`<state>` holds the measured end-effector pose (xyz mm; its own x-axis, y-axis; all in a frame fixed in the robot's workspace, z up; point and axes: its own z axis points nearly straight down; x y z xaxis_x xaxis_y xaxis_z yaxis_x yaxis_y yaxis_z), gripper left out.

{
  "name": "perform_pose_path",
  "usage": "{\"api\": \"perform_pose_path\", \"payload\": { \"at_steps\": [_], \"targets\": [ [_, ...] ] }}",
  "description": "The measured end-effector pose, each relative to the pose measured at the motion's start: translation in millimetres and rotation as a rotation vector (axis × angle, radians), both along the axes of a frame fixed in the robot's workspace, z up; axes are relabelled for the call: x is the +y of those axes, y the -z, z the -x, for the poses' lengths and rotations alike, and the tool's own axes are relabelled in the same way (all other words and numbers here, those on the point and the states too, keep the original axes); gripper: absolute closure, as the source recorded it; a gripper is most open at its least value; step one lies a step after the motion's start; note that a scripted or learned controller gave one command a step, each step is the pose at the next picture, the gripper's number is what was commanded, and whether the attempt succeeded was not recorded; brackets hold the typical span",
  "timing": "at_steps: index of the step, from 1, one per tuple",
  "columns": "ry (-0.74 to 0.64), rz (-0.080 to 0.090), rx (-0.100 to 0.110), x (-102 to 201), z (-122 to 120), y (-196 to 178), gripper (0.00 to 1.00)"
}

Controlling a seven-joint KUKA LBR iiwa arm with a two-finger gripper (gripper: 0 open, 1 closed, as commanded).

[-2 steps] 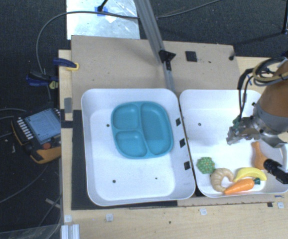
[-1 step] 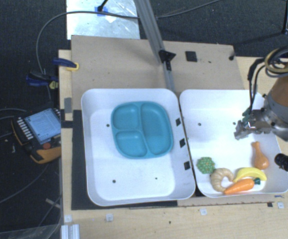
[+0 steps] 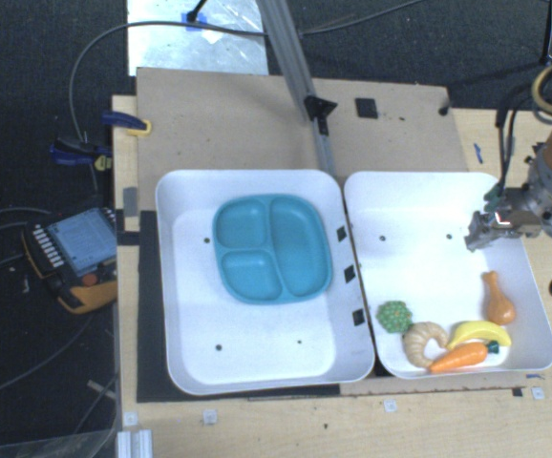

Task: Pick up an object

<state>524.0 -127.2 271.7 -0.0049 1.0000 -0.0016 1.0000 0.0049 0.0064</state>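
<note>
The right white bin (image 3: 419, 208) holds several toy foods along its near edge: a green broccoli (image 3: 393, 315), a tan croissant (image 3: 422, 340), an orange carrot (image 3: 459, 356), a yellow banana (image 3: 479, 332) and a brown drumstick (image 3: 497, 299). My gripper (image 3: 487, 223) hangs over the right bin's far right part, a little above and beyond the drumstick. Nothing shows between its tips.
The left white bin (image 3: 190, 351) carries a blue divided plate (image 3: 272, 247). A grey pole (image 3: 290, 51) slants down to the bins' far junction. Clamps and a device with cables lie off the bench at left.
</note>
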Motion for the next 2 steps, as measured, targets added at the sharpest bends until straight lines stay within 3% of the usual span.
{"api": "perform_pose_path", "payload": {
  "at_steps": [1,2],
  "targets": [
    [-0.005,-0.002,0.004,60,-5,10,1.0],
    [-0.002,-0.001,0.004,101,-20,16,1.0]
  ]
}}
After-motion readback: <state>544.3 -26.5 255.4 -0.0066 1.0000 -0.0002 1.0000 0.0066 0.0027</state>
